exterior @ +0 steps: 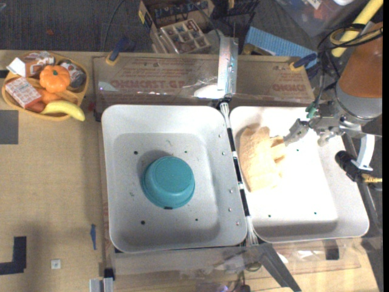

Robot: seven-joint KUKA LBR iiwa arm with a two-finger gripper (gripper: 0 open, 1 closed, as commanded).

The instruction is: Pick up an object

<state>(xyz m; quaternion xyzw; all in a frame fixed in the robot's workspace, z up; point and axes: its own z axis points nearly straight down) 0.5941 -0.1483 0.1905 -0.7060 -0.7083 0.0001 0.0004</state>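
1. Sitting lowest in the camera view, nearest the lens, the left white shallow plastic bin (115,163) is carrying a teal round upturned bowl (169,181) at its middle.
2. Across the divider, the right white bin (328,212) is holding a tan, floppy bread-like slab (260,158), lying against its left wall.
3. The two-finger gripper (299,130) is hovering just beside the slab's upper right edge, apparently touching nothing; whether it is released or clenched, I cannot tell.
4. My read: the slab is looking light, soft and likely to sag or tear, so pinching its raised upper edge seems best.
5. The fingertips are blurring into small orange bits beside the slab, and the arm is running off the right side.
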